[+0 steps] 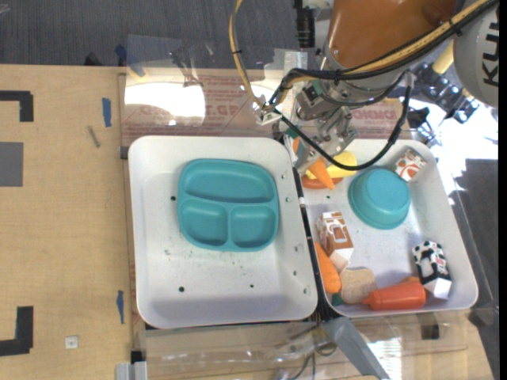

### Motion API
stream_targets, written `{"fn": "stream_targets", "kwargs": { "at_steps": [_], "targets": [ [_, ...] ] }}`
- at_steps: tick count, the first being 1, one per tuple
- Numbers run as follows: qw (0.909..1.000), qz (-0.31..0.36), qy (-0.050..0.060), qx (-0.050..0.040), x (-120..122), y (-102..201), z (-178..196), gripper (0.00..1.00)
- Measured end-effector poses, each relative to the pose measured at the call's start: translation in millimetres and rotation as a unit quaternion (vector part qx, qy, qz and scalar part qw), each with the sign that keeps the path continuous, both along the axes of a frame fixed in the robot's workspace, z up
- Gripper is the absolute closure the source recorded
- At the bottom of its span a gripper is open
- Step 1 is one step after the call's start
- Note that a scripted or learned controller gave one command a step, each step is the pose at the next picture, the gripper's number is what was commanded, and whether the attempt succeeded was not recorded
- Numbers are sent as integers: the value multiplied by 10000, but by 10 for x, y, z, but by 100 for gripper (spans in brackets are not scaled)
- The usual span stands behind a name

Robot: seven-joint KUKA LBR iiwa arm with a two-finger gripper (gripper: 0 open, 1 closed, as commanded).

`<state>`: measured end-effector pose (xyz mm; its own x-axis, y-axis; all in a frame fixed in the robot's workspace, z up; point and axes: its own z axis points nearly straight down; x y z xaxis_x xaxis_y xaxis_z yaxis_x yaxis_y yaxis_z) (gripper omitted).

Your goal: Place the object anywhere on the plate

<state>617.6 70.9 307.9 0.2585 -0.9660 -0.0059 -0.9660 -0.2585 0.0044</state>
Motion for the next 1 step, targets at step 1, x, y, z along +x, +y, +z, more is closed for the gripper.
{"fn": "stream_targets", "kwargs": {
  "at_steps": [1],
  "targets": [
    [9999, 153, -40, -14, -233, -569, 63, 100]
  ]
}}
